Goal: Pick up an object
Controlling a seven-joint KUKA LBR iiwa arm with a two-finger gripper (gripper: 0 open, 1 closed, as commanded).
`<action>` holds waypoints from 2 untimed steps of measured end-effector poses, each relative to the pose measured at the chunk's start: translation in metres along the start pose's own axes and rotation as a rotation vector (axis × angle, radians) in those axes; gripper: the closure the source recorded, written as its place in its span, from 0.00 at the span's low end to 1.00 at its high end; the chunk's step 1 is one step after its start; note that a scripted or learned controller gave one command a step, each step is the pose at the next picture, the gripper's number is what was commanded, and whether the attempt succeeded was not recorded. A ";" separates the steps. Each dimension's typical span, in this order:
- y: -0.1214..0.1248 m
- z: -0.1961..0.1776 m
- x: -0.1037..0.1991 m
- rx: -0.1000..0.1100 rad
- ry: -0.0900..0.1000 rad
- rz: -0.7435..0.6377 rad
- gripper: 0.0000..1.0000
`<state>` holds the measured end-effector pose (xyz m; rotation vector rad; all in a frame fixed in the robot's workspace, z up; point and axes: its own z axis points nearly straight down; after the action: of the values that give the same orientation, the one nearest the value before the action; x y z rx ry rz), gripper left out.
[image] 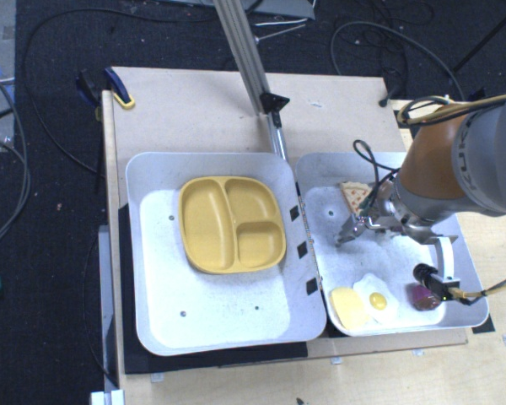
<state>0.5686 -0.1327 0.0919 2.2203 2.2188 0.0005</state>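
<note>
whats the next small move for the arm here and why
Probably lower the end effector toward the cracker-like piece just beyond it, or shift to the fried egg nearer the front. The end effector sits over bare floor of the right bin with nothing visibly between its fingers, and the toy food lies close by, so a short correction onto one item seems the sensible step.

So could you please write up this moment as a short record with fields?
left bin: holds a yellow divided plate
right bin: holds a toy cracker, a fried egg toy, a pale yellow block and a dark purple object
arm: reaches in over the right bin
end effector: low over the right bin floor, just below the toy cracker
grasp: nothing seen between the fingers
</note>
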 end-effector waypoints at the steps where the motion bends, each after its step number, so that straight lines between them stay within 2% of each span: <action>1: 0.001 -0.013 -0.001 -0.005 -0.001 0.001 1.00; 2: -0.007 -0.067 -0.006 -0.002 0.000 0.001 1.00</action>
<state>0.5619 -0.1384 0.1587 2.2206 2.2168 0.0031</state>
